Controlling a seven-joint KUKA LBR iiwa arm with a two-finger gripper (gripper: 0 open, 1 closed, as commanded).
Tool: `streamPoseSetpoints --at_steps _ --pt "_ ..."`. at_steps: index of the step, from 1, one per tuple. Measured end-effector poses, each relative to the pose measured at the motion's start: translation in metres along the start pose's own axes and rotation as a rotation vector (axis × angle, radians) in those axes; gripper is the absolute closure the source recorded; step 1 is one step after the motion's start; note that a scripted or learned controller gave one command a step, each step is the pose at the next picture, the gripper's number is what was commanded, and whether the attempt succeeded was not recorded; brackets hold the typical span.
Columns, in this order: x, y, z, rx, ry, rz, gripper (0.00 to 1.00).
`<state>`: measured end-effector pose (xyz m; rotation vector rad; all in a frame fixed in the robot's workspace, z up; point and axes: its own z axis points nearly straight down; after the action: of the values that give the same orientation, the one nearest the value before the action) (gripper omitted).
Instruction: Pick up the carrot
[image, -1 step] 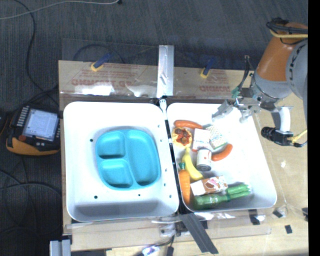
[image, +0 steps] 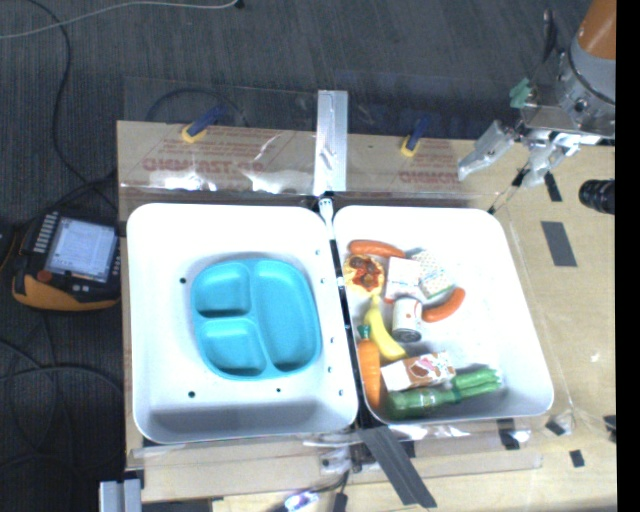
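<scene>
Seen from above at a slant, a tan bench (image: 575, 330) carries two shallow white plastic bins side by side. The left bin (image: 160, 330) holds a bright blue plastic tray (image: 255, 315) with three compartments, lying flat near its middle. The right bin (image: 520, 330) holds a cluster of toy food gathered towards its left wall and front.

The orange toy carrot (image: 370, 372) lies in the right bin against the left wall, near the front corner, pointing roughly front to back. A yellow banana (image: 380, 330) lies just behind it, touching or nearly touching its back end. A small white carton with a picture on it (image: 418, 372) sits just to the carrot's right, and a dark green long vegetable (image: 445, 392) runs along the front of the bin beside that carton. Further back are a small cylindrical can (image: 407, 318), a white box (image: 403, 277), and two orange-red sausage shapes, one at the back (image: 375, 247) and one at the right of the cluster (image: 443, 303).

The grey arm enters at the upper right corner. Its pincer (image: 505, 150) is above the bench behind the right bin, well apart from the carrot. The pale fingers (image: 482, 150) are spread apart with nothing between them, so the pincer is released.
</scene>
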<state>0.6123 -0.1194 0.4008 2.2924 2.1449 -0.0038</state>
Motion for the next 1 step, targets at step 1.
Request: streamPoseSetpoints --at_steps 1 --pt "0.0688 -0.0726 -0.0080 0.000 0.001 -0.240 0.00"
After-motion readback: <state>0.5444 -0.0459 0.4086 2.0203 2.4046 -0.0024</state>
